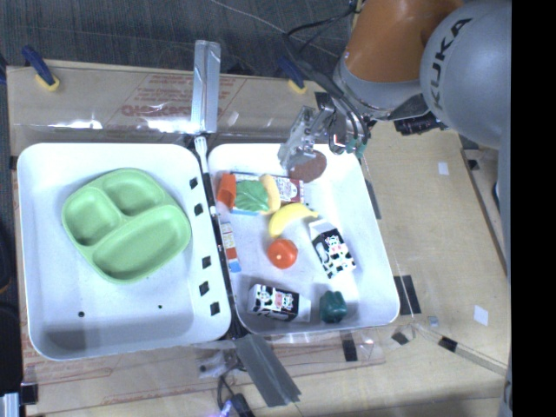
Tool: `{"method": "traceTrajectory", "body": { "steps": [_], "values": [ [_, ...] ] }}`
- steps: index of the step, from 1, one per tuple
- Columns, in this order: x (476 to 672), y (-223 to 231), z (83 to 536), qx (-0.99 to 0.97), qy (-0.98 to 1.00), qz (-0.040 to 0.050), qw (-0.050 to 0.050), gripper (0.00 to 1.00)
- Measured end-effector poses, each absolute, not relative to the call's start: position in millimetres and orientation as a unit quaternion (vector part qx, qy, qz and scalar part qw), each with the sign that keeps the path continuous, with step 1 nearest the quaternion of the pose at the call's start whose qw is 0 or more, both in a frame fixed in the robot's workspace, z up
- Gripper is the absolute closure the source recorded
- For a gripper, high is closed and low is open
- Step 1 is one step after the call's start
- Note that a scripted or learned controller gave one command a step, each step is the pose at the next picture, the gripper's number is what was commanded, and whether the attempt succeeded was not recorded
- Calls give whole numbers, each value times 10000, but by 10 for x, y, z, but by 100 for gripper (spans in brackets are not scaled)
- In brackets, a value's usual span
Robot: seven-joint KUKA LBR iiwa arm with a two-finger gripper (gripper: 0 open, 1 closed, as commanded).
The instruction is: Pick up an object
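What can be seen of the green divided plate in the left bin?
The green divided plate is pale green, apparently matte plastic, with rounded corners and raised ridges splitting it into three compartments: two smaller ones toward the far side and one long one toward the near side. It lies flat, right side up, turned at a slant to the walls of the left bin, in that bin's far-left part. Nothing lies in its compartments, and nothing but the bin floor touches it.
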State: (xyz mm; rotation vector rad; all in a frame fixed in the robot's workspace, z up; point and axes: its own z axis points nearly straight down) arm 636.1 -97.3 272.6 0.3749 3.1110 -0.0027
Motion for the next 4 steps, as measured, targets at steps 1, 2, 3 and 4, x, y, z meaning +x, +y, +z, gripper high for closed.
{"method": "traceTrajectory", "body": {
  "steps": [1, 2, 3, 4],
  "values": [
    [4780, -1328, 2319, 890, 9960, -5, -13, 100],
    [5395, -1431, 1437, -254, 9997, 8, -16, 100],
    [5403, -1435, 1452, -253, 9997, 2, 0, 0],
    [5535, -1051, 895, -150, 9999, 15, -23, 0]
  ]
}}
